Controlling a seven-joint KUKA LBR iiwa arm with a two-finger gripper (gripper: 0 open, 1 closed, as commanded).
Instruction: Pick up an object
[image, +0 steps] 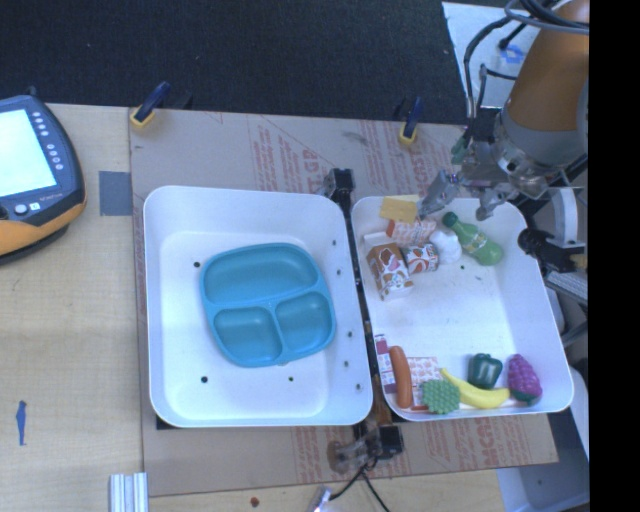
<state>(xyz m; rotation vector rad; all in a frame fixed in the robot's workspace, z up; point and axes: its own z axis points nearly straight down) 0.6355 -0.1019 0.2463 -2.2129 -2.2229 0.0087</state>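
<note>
Over right white bin's (540, 300) far edge, gripper (462, 198) hovers, jaws spread, holding nothing. Green plastic bottle (472, 240) lies just below. Judgement: centre over bottle, descend straight, avoid yellow block (398, 209).

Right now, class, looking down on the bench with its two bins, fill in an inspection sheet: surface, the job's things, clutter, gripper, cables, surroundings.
Surface: brown board bearing two white bins side by side.
Job's things: right bin holds a yellow block, green bottle, small cartons, sausage, broccoli, banana, green pepper and grapes.
Clutter: blue divided tray in the left bin.
Gripper: gripper above the right bin's far end, holding nothing, fingers spread.
Cables: dark cables by the arm.
Surroundings: handheld screen at left; clamps along the far edge.
</note>
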